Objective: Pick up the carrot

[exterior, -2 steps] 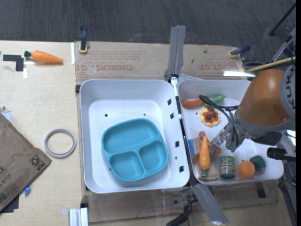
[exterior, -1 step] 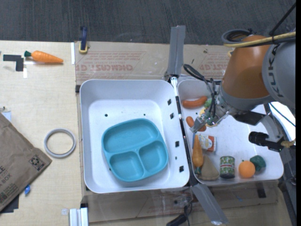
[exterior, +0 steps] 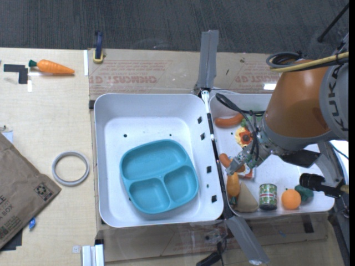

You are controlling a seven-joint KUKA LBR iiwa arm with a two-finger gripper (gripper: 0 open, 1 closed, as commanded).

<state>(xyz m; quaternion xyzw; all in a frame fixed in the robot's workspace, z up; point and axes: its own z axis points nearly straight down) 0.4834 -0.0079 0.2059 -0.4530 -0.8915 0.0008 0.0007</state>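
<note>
Grey metal, the gripper [exterior: 241,164] hangs low over the left part of the right bin [exterior: 288,212], and I cannot tell whether it is apart or together; nothing is seen clamped in it. At about seven o'clock from it, close by, lies a small orange carrot-like piece [exterior: 224,160], with a red sausage [exterior: 229,120] at twelve and a green can [exterior: 268,196] beside an orange ball [exterior: 290,199] at four. Far off at ten o'clock, beyond the left bin [exterior: 105,148] with its teal divided plate [exterior: 159,175], a carrot [exterior: 52,67] lies on the bench top [exterior: 44,126], with a tape ring [exterior: 70,167] at nine.
</note>
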